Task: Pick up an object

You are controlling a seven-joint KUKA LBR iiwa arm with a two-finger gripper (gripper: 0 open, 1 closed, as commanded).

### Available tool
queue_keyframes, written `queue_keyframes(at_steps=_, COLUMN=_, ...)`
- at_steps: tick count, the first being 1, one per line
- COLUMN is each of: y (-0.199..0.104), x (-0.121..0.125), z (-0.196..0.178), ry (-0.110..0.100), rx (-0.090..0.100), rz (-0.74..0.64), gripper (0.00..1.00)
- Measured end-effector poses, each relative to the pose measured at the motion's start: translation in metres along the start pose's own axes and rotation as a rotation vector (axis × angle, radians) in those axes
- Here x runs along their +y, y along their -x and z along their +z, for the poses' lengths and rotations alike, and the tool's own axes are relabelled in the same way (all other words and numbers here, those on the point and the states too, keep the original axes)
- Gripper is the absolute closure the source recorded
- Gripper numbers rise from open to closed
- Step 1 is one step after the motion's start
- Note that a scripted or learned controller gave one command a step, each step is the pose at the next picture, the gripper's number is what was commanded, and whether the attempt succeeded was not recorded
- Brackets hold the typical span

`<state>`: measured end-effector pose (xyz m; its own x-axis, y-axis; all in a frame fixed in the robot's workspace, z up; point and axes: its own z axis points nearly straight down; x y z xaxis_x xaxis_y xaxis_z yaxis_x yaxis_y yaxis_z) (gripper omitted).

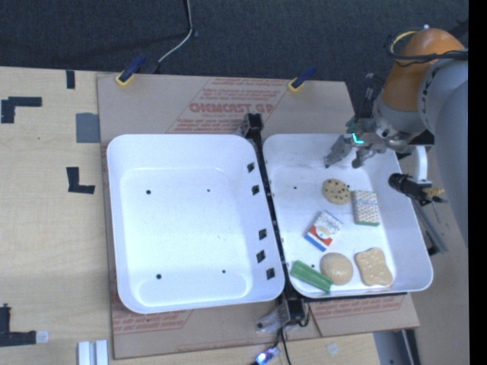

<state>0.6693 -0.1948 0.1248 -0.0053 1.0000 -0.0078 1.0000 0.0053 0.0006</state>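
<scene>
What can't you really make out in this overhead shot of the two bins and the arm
- Gripper, camera view: too small and dark to tell what it is doing.
- Arm base: cut off by the right edge.
- Small box: print too small to read.
- Green object at the right bin's front edge: too small to identify.
- Cable: runs off the top edge.

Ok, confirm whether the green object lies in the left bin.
No, the green object lies at the near edge of the right bin, beside the round tan item.
</scene>
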Motion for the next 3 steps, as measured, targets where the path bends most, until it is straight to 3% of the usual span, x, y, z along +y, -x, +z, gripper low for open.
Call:
queue_keyframes(at_steps=1, y=0.000, x=0.000, z=-0.010, ry=0.001, rx=0.000, rz=0.000, gripper=1.00)
queue_keyframes(at_steps=2, y=0.000, x=0.000, z=-0.010, ry=0.000, rx=-0.001, rz=-0.001, gripper=0.00)
queue_keyframes(at_steps=3, y=0.027, x=-0.058, z=-0.061, ry=0.000, rx=0.005, rz=0.009, gripper=0.00)
